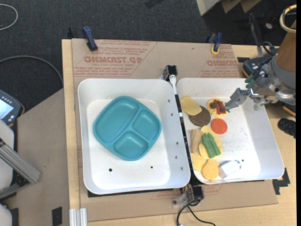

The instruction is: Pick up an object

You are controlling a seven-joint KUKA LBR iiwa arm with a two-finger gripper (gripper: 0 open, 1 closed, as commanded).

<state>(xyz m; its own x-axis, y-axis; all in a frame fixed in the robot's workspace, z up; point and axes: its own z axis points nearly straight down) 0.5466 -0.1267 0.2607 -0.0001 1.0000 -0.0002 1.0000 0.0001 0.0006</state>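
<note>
Toy food (207,140) clusters in the right bin (263,145); claw (231,101) grip unclear; cardboard-topped bench (141,55) on dark carpet (94,8).

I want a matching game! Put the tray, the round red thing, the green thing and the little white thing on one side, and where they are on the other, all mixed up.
Things:
1. teal tray
2. red disc
3. green piece
4. white piece

Places:
A. right bin, near front edge
B. left bin
C. right bin, just below the hand
D. right bin, between red disc and white piece

Pairs: 1-B, 2-C, 3-D, 4-A
</note>
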